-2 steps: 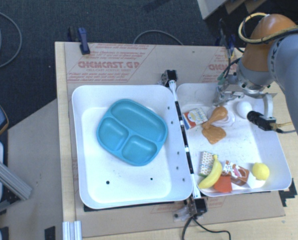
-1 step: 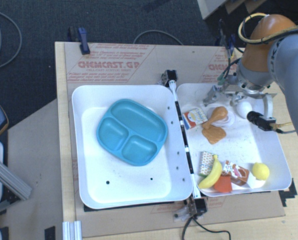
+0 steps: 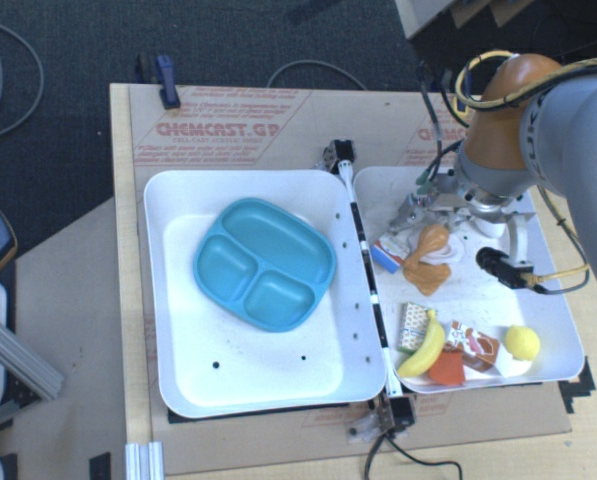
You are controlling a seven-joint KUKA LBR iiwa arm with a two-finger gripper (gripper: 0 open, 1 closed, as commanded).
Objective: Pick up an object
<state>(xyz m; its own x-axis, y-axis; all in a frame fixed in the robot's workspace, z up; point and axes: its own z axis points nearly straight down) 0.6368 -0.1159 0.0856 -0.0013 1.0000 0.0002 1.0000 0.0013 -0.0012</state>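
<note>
1. Nearest the camera, along the near edge of the right bin (image 3: 568,353), lies a loose cluster: a banana (image 3: 425,348) curving beside a red block (image 3: 446,369), a red-and-white packet (image 3: 475,344) and a lemon (image 3: 522,342) at the right. They sit touching or just beside one another, which I judge would make any one of them awkward to lift alone
2. The left bin (image 3: 168,298) holds a blue divided plate (image 3: 266,264), lying flat near the middle and well apart from the walls. Being broad and low, it looks a poor thing for two fingers to take
3. Farther in, in the right bin, a tan, lumpy object (image 3: 428,258) lies by itself with a small blue piece (image 3: 385,259) just to its left against the dividing wall. It stands clear enough of its neighbours to seem the likely thing to pick up
4. Just beyond it the gripper (image 3: 448,211) hangs low over the far part of the right bin, the arm (image 3: 558,128) reaching in from the right. Whether the claw is apart or together I cannot tell; nothing is seen between it, so the tan object is not yet held and rests in the bin
</note>
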